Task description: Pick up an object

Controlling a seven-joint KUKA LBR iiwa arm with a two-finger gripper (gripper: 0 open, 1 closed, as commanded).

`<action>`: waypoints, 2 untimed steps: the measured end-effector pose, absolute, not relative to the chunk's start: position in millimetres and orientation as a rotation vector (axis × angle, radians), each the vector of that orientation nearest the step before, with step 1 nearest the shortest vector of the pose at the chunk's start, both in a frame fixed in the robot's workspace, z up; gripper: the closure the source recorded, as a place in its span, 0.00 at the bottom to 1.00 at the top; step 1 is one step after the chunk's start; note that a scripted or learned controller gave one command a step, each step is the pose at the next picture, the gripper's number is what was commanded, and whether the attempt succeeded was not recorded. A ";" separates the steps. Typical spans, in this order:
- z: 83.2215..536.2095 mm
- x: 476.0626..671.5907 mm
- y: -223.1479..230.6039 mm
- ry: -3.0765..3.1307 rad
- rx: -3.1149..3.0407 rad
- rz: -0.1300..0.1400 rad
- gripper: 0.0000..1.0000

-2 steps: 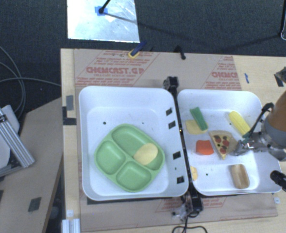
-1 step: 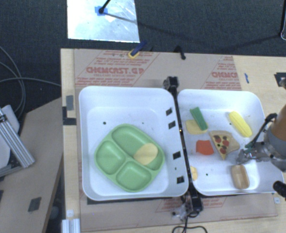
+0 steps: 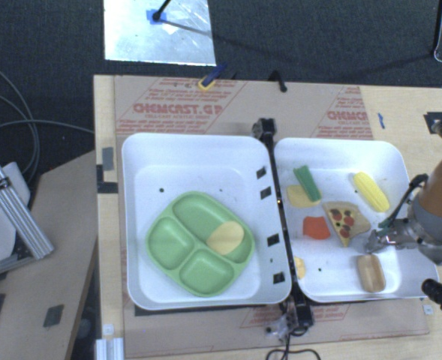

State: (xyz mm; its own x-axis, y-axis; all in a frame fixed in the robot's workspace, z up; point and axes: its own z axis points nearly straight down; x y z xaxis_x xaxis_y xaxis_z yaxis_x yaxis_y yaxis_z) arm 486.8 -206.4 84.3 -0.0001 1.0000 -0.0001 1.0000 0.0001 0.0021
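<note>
The right bin (image 3: 389, 156) holds several toy foods: a green strip (image 3: 307, 181), a yellow slab (image 3: 300, 196), a corn cob (image 3: 371, 191), a red piece (image 3: 317, 228), a pizza slice (image 3: 346, 221), a tan bread roll (image 3: 371, 273) and a small yellow bit (image 3: 300, 267) by the bin's left wall. My gripper (image 3: 376, 241) reaches in from the right and sits low over the bin floor, just above the bread roll and right of the pizza slice. Nothing shows between its fingers.
The left bin (image 3: 142, 160) holds a green divided plate (image 3: 177, 247) with a pale yellow round piece (image 3: 225, 237) in one compartment. A black divider with clips (image 3: 273, 208) runs between the bins. A metal frame (image 3: 10, 208) stands at the far left.
</note>
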 end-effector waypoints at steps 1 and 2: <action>95.0 487.1 -206.4 2.222 2.218 0.003 1.00; 84.1 486.9 -206.3 2.221 2.220 0.001 1.00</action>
